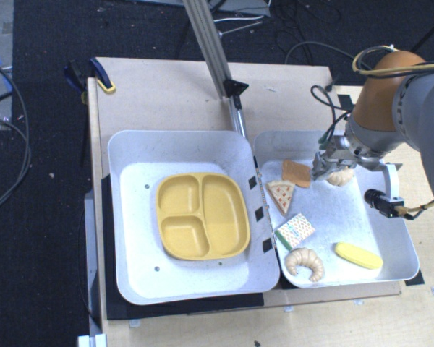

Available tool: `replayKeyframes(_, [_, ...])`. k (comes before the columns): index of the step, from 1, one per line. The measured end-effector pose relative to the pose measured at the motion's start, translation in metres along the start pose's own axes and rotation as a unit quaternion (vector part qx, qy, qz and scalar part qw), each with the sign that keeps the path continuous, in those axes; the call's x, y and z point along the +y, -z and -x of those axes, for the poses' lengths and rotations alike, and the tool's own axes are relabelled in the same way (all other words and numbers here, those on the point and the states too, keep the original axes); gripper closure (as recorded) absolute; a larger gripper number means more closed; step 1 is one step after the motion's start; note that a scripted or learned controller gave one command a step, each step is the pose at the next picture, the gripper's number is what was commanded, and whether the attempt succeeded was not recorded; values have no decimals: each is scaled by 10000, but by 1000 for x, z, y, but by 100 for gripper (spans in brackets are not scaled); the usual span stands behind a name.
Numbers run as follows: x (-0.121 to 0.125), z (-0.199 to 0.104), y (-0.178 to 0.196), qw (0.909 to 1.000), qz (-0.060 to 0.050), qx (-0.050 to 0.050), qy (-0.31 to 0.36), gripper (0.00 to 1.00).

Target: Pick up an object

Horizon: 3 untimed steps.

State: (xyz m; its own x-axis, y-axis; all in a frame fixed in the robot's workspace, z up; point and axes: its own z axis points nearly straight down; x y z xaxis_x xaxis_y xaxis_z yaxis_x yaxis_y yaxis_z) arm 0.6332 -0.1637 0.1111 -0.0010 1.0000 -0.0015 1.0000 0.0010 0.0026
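My gripper (pixel 331 166) reaches down into the far part of the right bin (pixel 390 223), right over a small beige roll (pixel 340 177) that peeks out from under it. Just left of it lies an orange-brown toast piece (pixel 296 173). A pizza slice (pixel 281 195) rests below that. Nearer the front are a small patterned packet (pixel 296 230), a croissant (pixel 306 263) and a yellow banana-like piece (pixel 358 255). The fingers are hidden against the roll.
The left bin (pixel 130 194) holds a yellow three-compartment plate (pixel 202 215). A slanted metal pole (pixel 210 38) rises behind the bins. Black clips (pixel 260 212) sit along the seam between the bins. Cables hang near the arm (pixel 390 107) at the right.
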Motion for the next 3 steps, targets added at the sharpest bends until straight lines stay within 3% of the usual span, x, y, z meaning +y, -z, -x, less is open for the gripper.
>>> replayKeyframes(2, [0,6,117,10000,27,-6,5,100])
replayKeyframes(3, [-12,-50,108,10000,-17,18,32,100])
